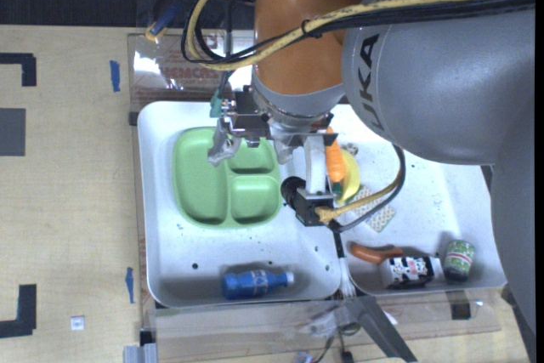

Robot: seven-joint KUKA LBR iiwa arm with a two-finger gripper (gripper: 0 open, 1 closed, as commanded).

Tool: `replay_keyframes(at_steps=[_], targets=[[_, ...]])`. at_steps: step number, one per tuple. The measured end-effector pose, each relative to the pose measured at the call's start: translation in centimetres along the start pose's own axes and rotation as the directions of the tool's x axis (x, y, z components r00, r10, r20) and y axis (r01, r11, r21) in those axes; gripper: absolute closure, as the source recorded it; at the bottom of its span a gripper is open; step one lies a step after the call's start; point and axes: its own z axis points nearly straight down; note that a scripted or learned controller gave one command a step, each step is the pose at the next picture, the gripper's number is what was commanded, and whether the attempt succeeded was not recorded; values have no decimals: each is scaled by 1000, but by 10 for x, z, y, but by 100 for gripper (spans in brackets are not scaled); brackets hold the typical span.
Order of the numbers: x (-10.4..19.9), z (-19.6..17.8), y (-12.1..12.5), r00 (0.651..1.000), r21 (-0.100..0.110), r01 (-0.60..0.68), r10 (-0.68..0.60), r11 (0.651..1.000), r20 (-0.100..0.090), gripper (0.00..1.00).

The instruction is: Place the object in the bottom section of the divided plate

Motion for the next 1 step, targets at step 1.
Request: replay_keyframes(at_steps=[1], targets=[[-31, 51, -4, 1000, 0, 25, -25, 1000, -1, 0]])
